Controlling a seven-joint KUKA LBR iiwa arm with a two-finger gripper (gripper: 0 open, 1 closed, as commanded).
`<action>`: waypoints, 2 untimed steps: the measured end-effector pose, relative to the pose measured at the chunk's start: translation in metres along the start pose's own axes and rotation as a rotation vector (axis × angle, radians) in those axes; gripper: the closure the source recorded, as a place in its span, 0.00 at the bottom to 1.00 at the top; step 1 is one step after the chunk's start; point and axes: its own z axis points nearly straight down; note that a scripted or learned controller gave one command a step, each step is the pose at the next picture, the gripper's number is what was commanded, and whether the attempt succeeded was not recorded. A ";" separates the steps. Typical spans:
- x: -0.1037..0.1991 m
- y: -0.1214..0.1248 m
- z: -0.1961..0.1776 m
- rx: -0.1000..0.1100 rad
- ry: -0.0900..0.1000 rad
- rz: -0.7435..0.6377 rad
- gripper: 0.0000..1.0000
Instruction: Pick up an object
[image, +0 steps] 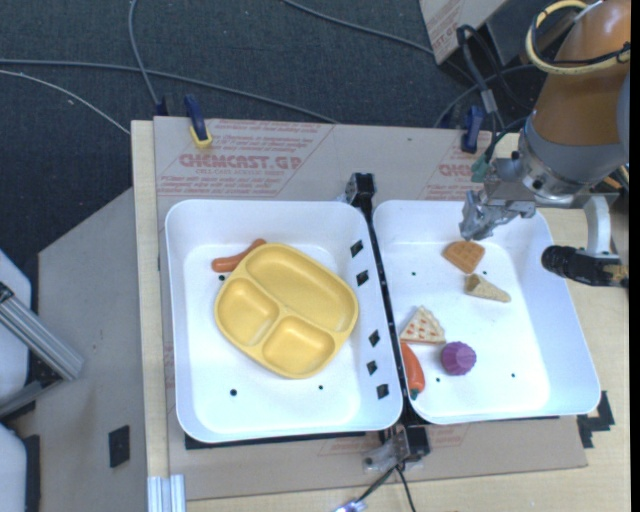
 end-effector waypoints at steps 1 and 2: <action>0.049 -0.011 -0.001 -0.001 0.000 -0.002 1.00; 0.102 -0.019 0.019 0.001 0.000 -0.001 1.00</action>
